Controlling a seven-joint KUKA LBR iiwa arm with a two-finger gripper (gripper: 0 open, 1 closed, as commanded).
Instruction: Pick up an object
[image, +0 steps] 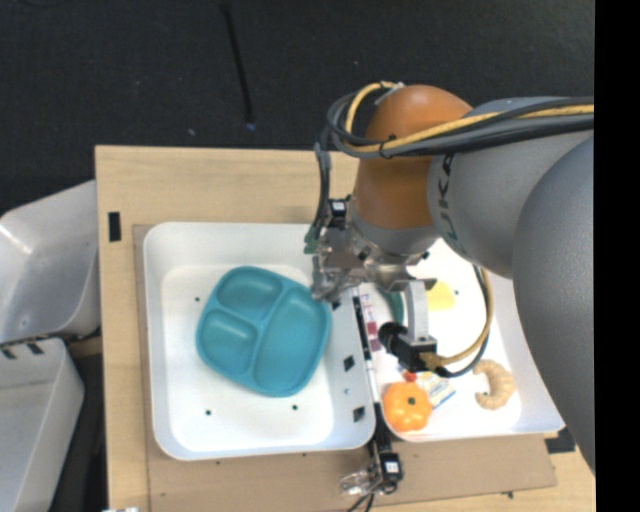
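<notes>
Your gripper (325, 285) hovers by the blue plate (263, 331), jaw state hard to tell; it's probably light, stiff, slick, so pinch its rim.

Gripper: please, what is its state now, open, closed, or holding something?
Gripper: cannot be told; it sits at the right edge of the blue divided plate.

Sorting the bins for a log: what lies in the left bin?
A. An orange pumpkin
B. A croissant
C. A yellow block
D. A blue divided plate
D: the blue divided plate lies alone on the floor of the left bin.
</notes>
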